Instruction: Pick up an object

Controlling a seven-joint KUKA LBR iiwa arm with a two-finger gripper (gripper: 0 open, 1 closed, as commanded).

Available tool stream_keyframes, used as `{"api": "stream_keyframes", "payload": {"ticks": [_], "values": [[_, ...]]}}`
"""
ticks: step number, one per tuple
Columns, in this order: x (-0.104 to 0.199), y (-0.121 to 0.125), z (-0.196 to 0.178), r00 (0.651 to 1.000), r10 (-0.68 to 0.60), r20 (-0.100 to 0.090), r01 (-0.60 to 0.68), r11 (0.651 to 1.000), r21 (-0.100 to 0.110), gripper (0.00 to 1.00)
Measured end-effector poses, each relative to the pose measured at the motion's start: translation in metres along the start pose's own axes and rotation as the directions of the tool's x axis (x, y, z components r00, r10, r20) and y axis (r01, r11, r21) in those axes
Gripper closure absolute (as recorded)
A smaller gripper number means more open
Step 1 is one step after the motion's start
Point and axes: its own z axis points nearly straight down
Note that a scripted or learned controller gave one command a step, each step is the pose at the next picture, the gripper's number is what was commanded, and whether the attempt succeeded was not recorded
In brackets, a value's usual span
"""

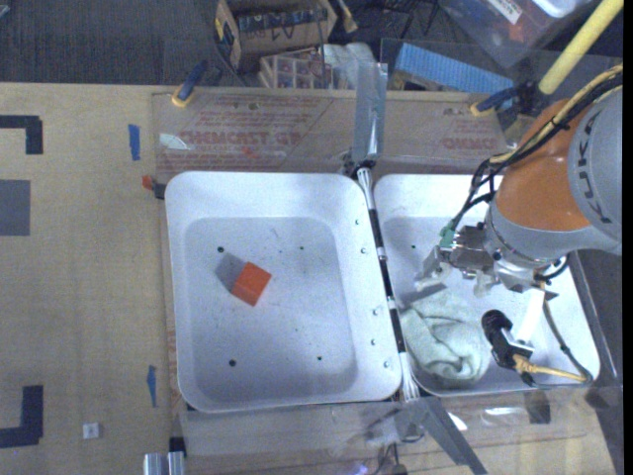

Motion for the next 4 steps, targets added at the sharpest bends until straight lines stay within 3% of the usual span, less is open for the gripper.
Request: {"api": "stream_keyframes", "payload": {"ticks": [1,2,3,4], "values": [[-0.023,0.023,-0.027,0.987,0.159,0.000,-0.159,0.987,0.000,0.00],[0.020,-0.036,0.000,0.998,-0.070,-0.003,0.070,0.998,0.006,0.00],[0.084,-0.026,-0.060,0.862,-0.507,0.000,0.507,0.862,-0.003,0.00],[0.172,-0.051,-0.001,0.872,-0.489,-0.002,0.489,0.872,0.003,0.00]]}}
